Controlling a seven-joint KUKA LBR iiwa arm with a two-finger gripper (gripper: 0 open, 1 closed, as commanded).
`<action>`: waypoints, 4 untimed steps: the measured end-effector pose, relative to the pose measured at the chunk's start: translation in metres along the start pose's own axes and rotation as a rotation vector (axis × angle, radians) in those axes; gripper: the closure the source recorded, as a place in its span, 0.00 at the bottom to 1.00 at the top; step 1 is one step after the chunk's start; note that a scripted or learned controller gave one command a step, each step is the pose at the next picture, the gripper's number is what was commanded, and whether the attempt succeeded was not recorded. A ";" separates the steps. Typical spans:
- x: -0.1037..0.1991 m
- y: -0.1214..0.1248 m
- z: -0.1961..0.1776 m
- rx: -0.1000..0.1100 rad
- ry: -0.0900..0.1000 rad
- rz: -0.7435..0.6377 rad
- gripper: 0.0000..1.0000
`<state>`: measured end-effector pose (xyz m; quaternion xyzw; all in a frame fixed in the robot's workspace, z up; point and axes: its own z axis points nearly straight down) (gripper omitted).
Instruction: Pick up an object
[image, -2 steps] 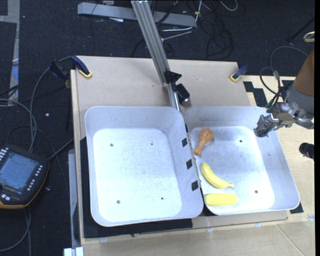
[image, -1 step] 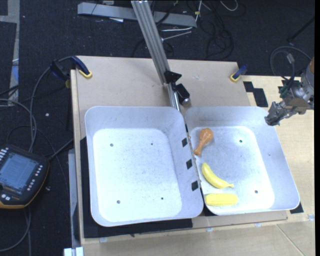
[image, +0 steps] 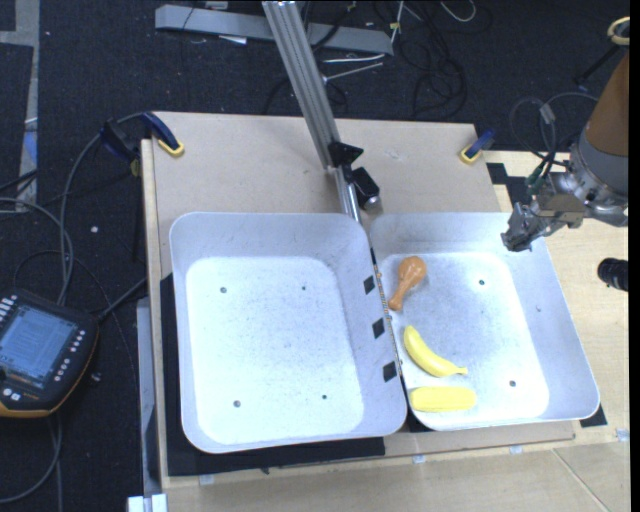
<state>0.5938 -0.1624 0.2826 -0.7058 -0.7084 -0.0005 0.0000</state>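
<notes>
Near edge first: right bin (image: 560, 330) is seen to hold three items, all grouped along its left side. A yellow block (image: 443, 399) lies flat at about 7 o'clock of that bin, close to the near rim. Just beyond it, a yellow banana (image: 432, 356) is laid diagonally, nearly touching the block, stem end toward 4 o'clock. Farther back, at about 10 o'clock of the bin, an orange-tan drumstick-shaped toy (image: 404, 279) is seen, bulb end far, thin end pointing near-left, next to the seam between the bins. It is set apart from the banana.

Left bin (image: 200, 300): white speckled floor, no contents noted on it.

Both bins are carried on the tan tabletop (image: 260, 160), edges touching along the middle seam.

Farthest: gripper (image: 519, 236) is located over the far-right rim of the right bin, at about 1 o'clock, well apart from all three items. Nothing is seen between the jaws. Jaw state (released or clenched) cannot be told; the tips are too dark and small.
</notes>
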 end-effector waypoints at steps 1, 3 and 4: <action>0.052 -0.004 -0.004 0.000 0.000 -0.001 1.00; 0.171 -0.011 0.006 0.001 0.000 -0.002 1.00; 0.219 -0.018 0.008 0.001 0.000 0.000 1.00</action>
